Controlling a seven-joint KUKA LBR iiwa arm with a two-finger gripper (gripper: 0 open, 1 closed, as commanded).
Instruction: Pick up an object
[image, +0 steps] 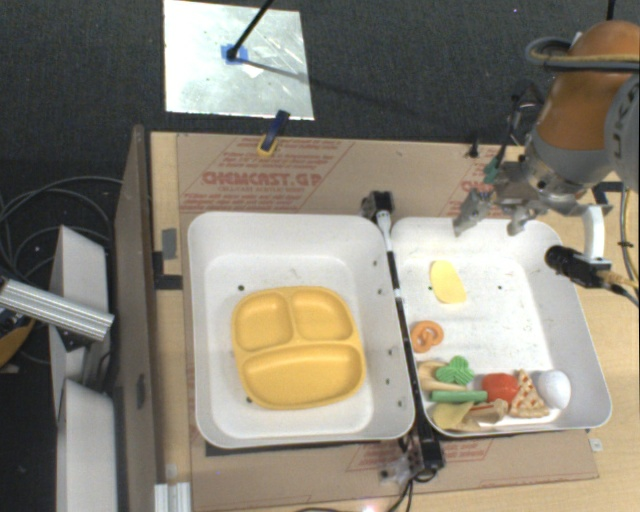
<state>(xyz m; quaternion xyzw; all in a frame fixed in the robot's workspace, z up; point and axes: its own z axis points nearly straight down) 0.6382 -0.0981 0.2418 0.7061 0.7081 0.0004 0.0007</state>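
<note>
Above the right bin's (575, 330) far edge, the claw (494, 216) hovers, fingers apart, holding nothing.

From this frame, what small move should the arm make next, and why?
Probably move the two-finger gripper toward the camera and down over the pale yellow oval piece. The open gripper hangs above the right white bin's far edge, and that piece lies apart from the others.

Two white bins (290, 235) sit side by side. One yellow tray (297, 346) with three compartments. One yellow slab (447, 281), one orange ring (427, 336), one green piece (456, 372), one tomato (500, 385), one pizza slice (528, 397), one white egg (552, 386).
</note>
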